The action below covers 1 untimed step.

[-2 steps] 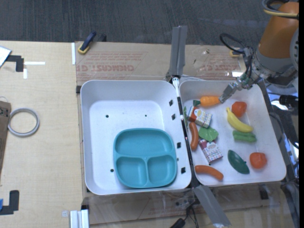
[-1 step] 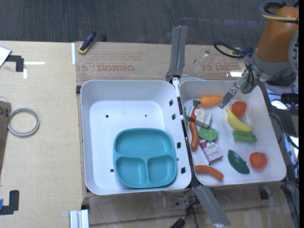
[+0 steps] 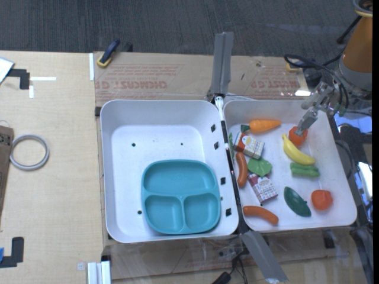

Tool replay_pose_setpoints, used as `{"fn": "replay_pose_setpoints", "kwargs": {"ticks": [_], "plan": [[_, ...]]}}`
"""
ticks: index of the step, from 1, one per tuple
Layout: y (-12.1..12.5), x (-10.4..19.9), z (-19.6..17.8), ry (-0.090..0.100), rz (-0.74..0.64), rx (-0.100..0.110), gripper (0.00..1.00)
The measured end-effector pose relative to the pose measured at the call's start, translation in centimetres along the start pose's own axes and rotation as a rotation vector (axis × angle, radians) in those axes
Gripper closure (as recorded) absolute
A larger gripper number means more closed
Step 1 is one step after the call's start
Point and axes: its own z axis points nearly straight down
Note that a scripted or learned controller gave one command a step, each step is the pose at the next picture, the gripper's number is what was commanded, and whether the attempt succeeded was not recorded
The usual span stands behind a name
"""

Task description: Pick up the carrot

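Note:
The carrot (image 3: 264,125), orange with a green top at its left end, lies flat near the back wall of the right bin (image 3: 349,188). My gripper (image 3: 308,122) hangs over the back right part of that bin, to the right of the carrot and apart from it. Its tip sits just above a small red-orange vegetable (image 3: 297,136). Nothing shows in the gripper.
The right bin also holds a banana (image 3: 298,152), a green pepper (image 3: 304,170), a tomato (image 3: 321,199), two sausages (image 3: 241,169), small cartons (image 3: 253,147) and green leaves (image 3: 296,201). A teal divided plate (image 3: 180,196) lies in the left bin (image 3: 118,158). A tape roll (image 3: 26,152) rests on the bench at left.

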Motion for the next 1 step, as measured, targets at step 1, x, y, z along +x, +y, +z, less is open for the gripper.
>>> {"fn": "replay_pose_setpoints", "kwargs": {"ticks": [1], "plan": [[-1.09, 3.39, 0.79, 0.002, -0.105, 0.000, 0.00]]}}
